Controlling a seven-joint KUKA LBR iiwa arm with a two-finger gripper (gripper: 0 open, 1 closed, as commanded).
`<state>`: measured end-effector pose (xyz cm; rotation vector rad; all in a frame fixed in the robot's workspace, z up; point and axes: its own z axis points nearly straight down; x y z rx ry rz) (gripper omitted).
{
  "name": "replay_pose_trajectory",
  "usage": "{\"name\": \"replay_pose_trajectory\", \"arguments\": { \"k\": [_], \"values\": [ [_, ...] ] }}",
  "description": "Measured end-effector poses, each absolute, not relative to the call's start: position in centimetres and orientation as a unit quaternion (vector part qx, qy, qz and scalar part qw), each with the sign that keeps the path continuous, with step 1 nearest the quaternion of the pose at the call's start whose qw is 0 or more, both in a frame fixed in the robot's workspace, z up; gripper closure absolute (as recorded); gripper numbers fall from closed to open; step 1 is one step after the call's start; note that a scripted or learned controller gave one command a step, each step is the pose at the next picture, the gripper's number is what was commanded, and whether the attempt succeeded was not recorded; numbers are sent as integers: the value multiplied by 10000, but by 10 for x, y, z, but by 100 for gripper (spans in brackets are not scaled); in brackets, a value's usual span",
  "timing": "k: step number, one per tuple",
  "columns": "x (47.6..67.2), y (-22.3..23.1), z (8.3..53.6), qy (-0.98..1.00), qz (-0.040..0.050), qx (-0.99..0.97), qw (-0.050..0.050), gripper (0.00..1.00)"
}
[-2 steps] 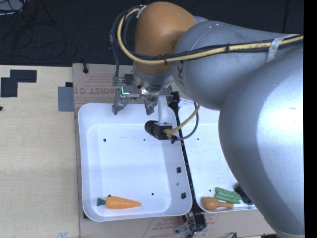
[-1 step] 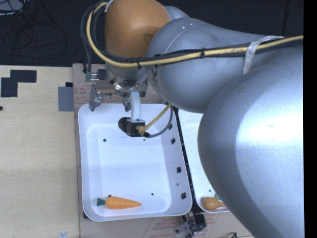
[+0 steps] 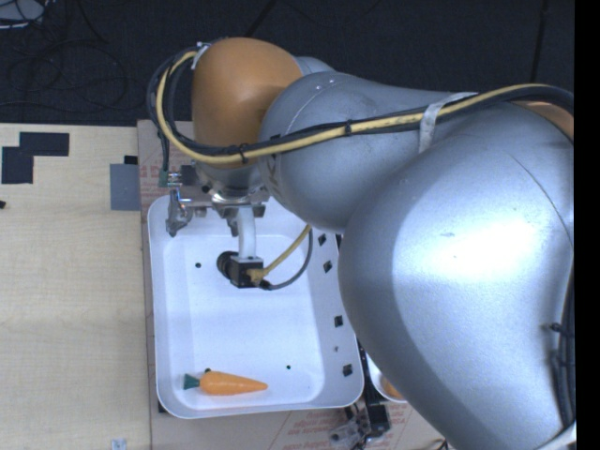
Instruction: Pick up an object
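Observation:
An orange toy carrot (image 3: pixel 232 383) with a green tip lies on its side near the front edge of the left white bin (image 3: pixel 225 331). My gripper (image 3: pixel 192 210) hangs over the far end of this bin, close to the back left corner and well away from the carrot. The wrist above it blocks the view of its tips. Nothing can be seen held by it.
The arm's large grey body covers most of the right bin (image 3: pixel 373 381), where a bit of something orange (image 3: pixel 392 392) peeks out. A pale bench (image 3: pixel 66 298) with black and grey patches (image 3: pixel 122 186) lies to the left. Small dark specks dot the left bin's floor.

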<state>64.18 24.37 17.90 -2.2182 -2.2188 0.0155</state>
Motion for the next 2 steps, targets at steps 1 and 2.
{"name": "replay_pose_trajectory", "arguments": {
  "k": [1,2],
  "values": [
    [630,243,82,-7067,40,-7075,7,0],
    [585,219,87,-7059,46,-7083,24,0]
  ]
}}
